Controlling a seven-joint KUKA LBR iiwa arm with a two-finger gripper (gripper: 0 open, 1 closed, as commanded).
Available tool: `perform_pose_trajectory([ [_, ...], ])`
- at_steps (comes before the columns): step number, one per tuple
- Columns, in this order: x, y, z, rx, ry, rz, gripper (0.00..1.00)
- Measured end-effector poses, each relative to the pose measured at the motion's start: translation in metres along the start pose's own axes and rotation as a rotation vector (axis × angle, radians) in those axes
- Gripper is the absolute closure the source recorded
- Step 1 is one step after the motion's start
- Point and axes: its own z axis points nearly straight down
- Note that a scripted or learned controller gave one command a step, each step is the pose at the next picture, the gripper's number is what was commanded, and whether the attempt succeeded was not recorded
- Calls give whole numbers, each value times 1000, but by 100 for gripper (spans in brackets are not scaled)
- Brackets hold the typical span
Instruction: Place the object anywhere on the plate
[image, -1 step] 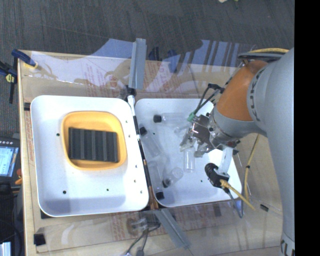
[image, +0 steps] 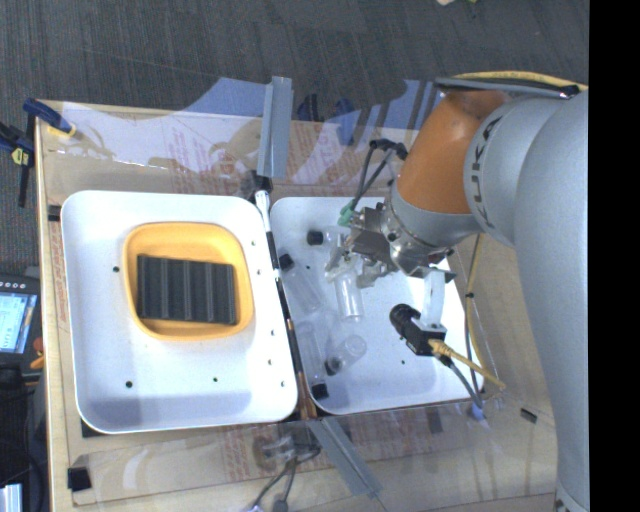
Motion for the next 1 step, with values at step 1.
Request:
perform_pose_trajectory([
  [1, 38, 33, 25, 0, 0, -232, 100],
])
